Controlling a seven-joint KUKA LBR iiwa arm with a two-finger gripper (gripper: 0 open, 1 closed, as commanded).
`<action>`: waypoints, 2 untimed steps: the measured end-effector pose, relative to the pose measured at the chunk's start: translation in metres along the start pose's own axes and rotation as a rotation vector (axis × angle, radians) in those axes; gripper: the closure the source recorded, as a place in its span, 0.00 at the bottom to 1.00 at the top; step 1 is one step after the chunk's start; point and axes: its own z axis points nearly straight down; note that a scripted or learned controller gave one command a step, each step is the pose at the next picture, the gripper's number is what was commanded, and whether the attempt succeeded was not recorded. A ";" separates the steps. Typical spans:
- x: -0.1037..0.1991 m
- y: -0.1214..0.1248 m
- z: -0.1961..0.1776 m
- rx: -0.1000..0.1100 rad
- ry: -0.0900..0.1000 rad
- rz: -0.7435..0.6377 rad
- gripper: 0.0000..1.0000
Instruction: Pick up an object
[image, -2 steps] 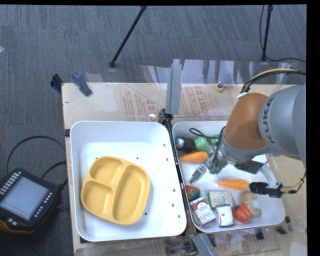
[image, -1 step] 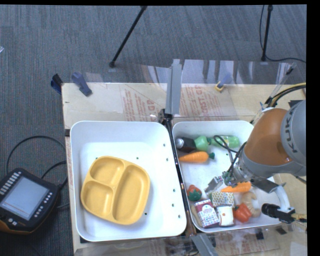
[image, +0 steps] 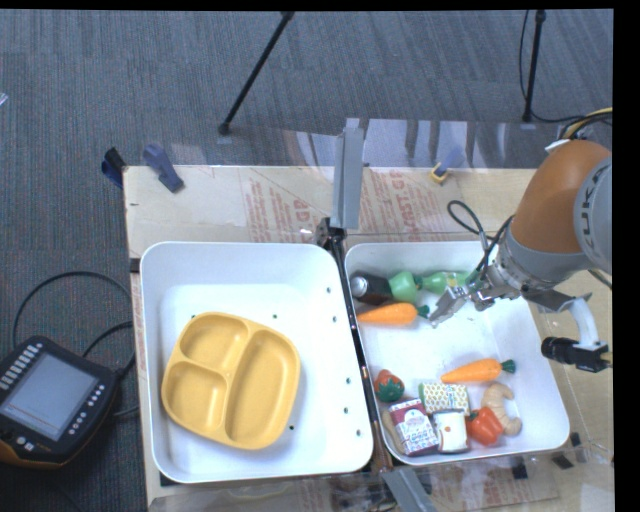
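My gripper (image: 447, 303) hangs low over the upper part of the right bin (image: 535, 345), reaching in from the right. Just to its left lies an orange carrot (image: 388, 315). Above that lie a green toy (image: 405, 285) and a dark bottle (image: 370, 288), with another green piece (image: 447, 279) close by the gripper. I see nothing held in the gripper. A second carrot (image: 478, 371) lies lower in the same bin.
The right bin's front holds a red-and-green fruit (image: 389, 385), small boxes (image: 410, 426), a red pepper (image: 484, 426) and a beige piece (image: 497, 396). A yellow divided plate (image: 232, 378) sits in the left bin (image: 160, 270). A pendant (image: 45, 395) lies off the bench at left.
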 end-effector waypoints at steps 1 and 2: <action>-0.028 -0.078 0.056 0.010 0.006 0.167 0.00; -0.040 -0.062 -0.080 -0.005 -0.003 0.191 0.00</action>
